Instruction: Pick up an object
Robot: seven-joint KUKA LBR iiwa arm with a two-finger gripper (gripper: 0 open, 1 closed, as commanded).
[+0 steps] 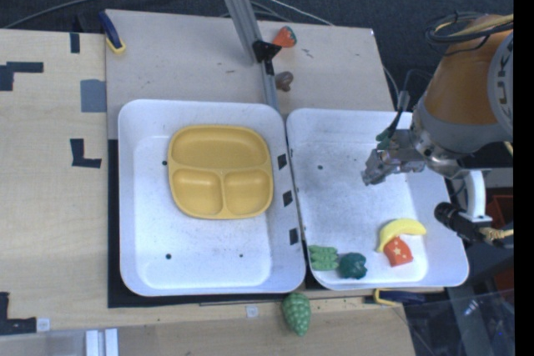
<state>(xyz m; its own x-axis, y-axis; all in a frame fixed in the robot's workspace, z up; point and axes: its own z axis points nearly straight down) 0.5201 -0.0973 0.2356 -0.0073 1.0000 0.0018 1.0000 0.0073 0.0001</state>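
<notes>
Gripper (377, 171) hangs over the right bin (334, 137); can't tell its finger spread, nothing visibly held. Below it sit a banana (402, 228) and red toy (399, 252).

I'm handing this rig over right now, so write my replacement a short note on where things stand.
Gripper: over the right bin, nothing seen in it; finger state unclear.
Right bin, near edge: yellow piece touching red piece; light green piece beside dark green piece.
Left bin: yellow tray.
Outside the bins: green piece on the bench's near edge; small red item and brown item behind the bins.
Done: nothing picked yet.
Left: grasp and lift one object.
</notes>
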